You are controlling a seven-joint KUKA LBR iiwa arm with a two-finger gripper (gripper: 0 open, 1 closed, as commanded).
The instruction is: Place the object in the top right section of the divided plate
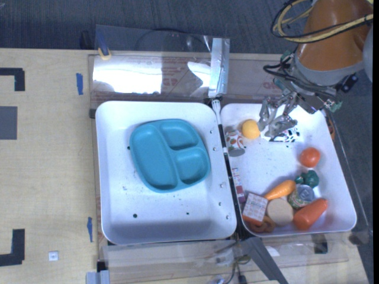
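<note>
Pale wooden table [41, 176], carrying two shallow white bins side by side. Left bin [112, 218]: one blue divided plate [170, 154], three sections, lying at a slant near the bin's middle, nothing on it. Right bin [340, 209]: assorted toy food. At its far edge, near the left corner, a small yellow lemon-like piece [250, 129] beside a white printed cup [235, 141]; just right of these, a black-and-white spotted item [290, 136], partly covered. By the right edge, an orange ball [309, 157]; along the near edge, a carrot [279, 189], a red pepper-like piece [310, 213], a tan round [279, 211], a small printed box [256, 206]. Hand [277, 120]: poised low at the bin's far edge, between lemon and spotted item; whether it is open or closed cannot be told, and nothing shows clearly in its grip. Likely object: the lemon, just left of the hand, well apart from the plate. Judged light, rigid, smooth, apt to roll; best taken across its short middle.
</note>
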